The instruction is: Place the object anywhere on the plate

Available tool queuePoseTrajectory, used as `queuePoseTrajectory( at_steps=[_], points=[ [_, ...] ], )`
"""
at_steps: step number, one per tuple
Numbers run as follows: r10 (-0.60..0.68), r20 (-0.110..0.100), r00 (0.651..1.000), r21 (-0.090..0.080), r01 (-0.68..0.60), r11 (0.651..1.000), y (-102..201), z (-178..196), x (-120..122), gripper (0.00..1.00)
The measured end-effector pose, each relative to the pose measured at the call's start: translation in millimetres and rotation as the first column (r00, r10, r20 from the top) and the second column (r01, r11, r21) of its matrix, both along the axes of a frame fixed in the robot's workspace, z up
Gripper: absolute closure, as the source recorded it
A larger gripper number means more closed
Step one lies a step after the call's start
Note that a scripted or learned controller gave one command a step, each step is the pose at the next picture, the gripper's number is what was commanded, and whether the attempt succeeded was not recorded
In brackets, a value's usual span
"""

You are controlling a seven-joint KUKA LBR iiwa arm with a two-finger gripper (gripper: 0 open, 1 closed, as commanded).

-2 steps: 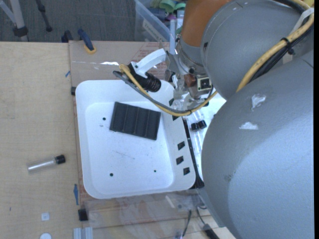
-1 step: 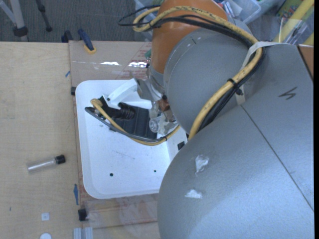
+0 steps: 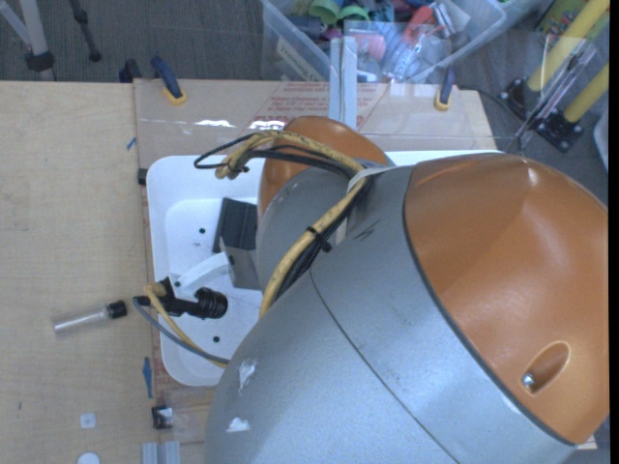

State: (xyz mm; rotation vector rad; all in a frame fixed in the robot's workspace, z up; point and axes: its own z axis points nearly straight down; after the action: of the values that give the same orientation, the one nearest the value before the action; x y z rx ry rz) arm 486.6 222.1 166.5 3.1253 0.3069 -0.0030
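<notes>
My grey and orange arm (image 3: 435, 298) reaches in from the right and hangs low over both bins, hiding most of them. The dark grey gripper (image 3: 238, 244) sits at its left end, above the floor of the left white bin (image 3: 157, 222). A black connector (image 3: 199, 304) and a white bracket stick out just below it. Yellow cables (image 3: 276, 145) loop over the wrist. Whatever lies under the arm is hidden from me.
A small clear tube with a black cap (image 3: 89, 316) lies on the wooden bench left of the bin. At the back stands a clear tub of coloured toys (image 3: 387, 13). Blue clamps (image 3: 168, 79) hold the board's far edge.
</notes>
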Motion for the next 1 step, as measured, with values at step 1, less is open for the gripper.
queuePoseTrajectory(
  at_steps=[1],
  points=[
    [0.210, 0.000, 0.978, 0.001, -0.210, 0.978, 2.4, 80.5, 78.3, 1.00]
  ],
)
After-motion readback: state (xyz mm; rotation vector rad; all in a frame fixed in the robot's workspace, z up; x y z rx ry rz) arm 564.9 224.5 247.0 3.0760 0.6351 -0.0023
